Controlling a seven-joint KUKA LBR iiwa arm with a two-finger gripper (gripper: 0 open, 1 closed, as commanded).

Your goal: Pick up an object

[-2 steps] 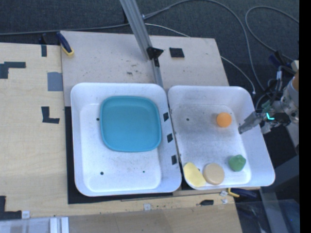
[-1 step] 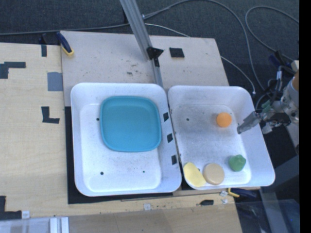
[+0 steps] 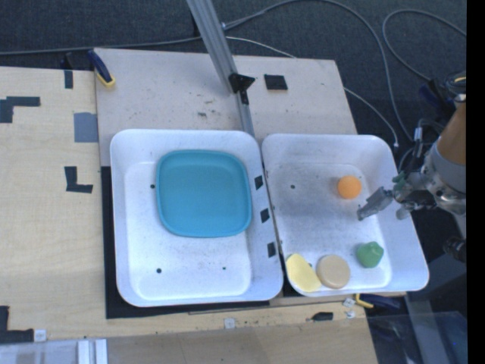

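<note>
- Two shallow white bins sit side by side on a pale bench, seen from above at a slant.
- The left bin (image 3: 129, 203) holds a square teal plate (image 3: 203, 192) with rounded corners, lying flat near its middle.
- The right bin (image 3: 303, 158) holds four small things: an orange ball (image 3: 348, 186) toward its upper right, a green object (image 3: 370, 254) near the right wall, and a tan round object (image 3: 333, 271) touching a yellow object (image 3: 301, 272) along the near edge.
- The grey arm reaches in from the right, and its gripper (image 3: 379, 202) hangs over the right bin's right side, between the orange ball and the green object, apart from both.
- One dark finger (image 3: 371, 203) slants down to the left; whether the fingers are spread or closed cannot be told, and nothing shows between them.
- A grey metal bar (image 3: 216, 40) slants across the bench behind the bins.
</note>
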